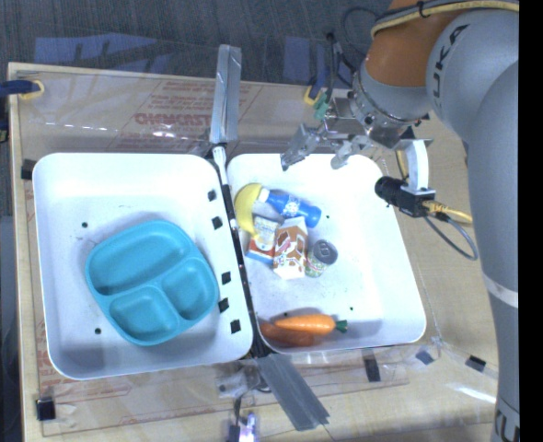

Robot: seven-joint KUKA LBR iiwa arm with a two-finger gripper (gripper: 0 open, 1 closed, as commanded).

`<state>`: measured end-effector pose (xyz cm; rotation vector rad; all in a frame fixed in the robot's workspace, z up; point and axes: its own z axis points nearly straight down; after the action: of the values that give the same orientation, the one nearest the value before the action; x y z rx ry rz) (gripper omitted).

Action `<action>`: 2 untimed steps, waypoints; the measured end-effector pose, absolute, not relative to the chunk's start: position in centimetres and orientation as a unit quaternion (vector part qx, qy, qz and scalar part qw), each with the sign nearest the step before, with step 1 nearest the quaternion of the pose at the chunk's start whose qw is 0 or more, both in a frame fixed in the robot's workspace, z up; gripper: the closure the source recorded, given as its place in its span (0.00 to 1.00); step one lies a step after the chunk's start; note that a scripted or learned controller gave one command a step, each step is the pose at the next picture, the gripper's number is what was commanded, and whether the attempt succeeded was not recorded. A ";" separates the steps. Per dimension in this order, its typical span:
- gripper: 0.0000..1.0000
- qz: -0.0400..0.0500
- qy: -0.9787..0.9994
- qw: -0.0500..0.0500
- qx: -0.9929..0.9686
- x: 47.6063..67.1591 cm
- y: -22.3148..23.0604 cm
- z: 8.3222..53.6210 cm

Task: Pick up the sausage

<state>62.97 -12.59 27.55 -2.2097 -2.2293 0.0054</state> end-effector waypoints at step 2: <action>0.00 0.000 -0.738 0.000 -0.675 65.8 -21.0 23.1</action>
<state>65.77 -20.95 23.07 -2.1205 -2.3191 0.0000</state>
